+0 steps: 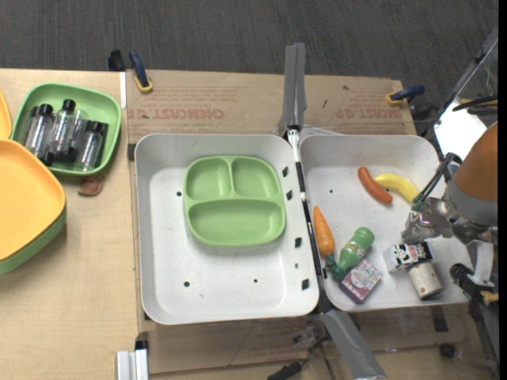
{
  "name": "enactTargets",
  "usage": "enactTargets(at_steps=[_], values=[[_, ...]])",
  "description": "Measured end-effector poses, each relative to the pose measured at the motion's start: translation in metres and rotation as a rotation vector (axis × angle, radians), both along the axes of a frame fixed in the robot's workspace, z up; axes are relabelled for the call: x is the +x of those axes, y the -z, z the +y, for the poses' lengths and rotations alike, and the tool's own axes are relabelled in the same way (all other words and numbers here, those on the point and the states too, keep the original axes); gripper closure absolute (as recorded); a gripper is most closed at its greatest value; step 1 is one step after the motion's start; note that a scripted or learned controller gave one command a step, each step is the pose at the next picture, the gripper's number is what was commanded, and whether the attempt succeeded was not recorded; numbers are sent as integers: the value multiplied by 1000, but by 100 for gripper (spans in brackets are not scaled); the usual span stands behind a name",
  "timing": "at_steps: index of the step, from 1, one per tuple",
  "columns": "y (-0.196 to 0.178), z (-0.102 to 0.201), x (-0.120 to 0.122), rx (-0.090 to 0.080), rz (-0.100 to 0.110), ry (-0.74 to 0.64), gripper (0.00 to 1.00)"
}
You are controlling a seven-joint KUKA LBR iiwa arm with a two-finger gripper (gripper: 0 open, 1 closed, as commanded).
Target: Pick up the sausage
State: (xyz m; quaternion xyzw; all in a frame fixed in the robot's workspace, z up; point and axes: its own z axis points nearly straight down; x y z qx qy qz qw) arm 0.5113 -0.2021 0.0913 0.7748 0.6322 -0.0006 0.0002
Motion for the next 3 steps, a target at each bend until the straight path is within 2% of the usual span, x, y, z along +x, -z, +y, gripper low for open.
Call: enactTargets(at_steps=[1,2,3], values=[[1,63,3,2,4,-25,100],[0,-16,4,0,1,-47,100],[0,-9,-14,1,2,-64,100]])
